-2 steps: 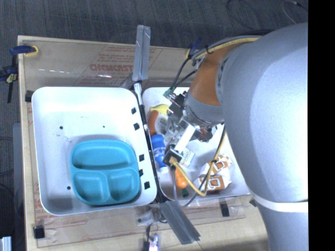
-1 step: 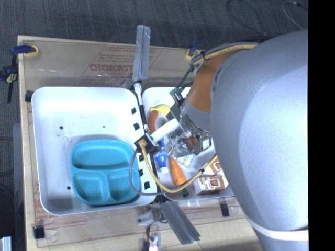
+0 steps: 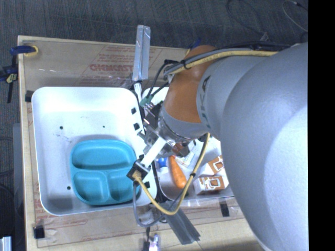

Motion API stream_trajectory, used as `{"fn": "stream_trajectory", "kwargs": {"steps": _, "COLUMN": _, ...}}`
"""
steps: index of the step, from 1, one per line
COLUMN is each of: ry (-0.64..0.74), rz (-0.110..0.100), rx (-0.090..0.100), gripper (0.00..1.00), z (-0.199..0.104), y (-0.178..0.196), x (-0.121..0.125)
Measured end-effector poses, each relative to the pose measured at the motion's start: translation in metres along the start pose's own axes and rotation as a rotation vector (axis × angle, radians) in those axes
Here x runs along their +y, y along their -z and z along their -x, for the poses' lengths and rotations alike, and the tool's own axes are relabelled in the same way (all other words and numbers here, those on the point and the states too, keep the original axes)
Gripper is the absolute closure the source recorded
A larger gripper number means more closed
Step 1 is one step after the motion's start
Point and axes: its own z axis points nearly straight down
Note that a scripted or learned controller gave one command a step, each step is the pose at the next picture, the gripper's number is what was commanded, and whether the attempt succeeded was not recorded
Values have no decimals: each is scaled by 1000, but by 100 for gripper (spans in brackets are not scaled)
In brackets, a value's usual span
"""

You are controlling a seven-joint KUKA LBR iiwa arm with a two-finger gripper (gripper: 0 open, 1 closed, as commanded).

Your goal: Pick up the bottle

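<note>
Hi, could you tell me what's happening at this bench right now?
The arm reaches in from the right and hangs low over the right bin, hiding most of it. Below the wrist lie an orange carrot-like item and a small brown and white carton. The left bin holds a blue divided tray. I can't make out a bottle or whether anything is gripped.

A wooden bench (image 3: 78, 56) stands on dark grey carpet (image 3: 78, 9), evenly lit.

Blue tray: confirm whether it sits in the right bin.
No. The blue tray lies in the left bin, away from the arm.
</note>
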Motion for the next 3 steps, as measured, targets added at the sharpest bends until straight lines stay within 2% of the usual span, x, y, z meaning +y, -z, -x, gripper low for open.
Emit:
{"fn": "stream_trajectory", "kwargs": {"steps": 1, "ry": 147, "rz": 1, "rx": -2, "gripper": 100, "z": 22, "y": -60, "x": 25}}
{"fn": "stream_trajectory", "kwargs": {"steps": 2, "ry": 500, "rz": 6, "rx": 1, "gripper": 100, "z": 54, "y": 20, "x": 89}}
{"fn": "stream_trajectory", "kwargs": {"steps": 3, "ry": 646, "rz": 5, "rx": 1, "gripper": 100, "z": 28, "y": 0, "x": 33}}
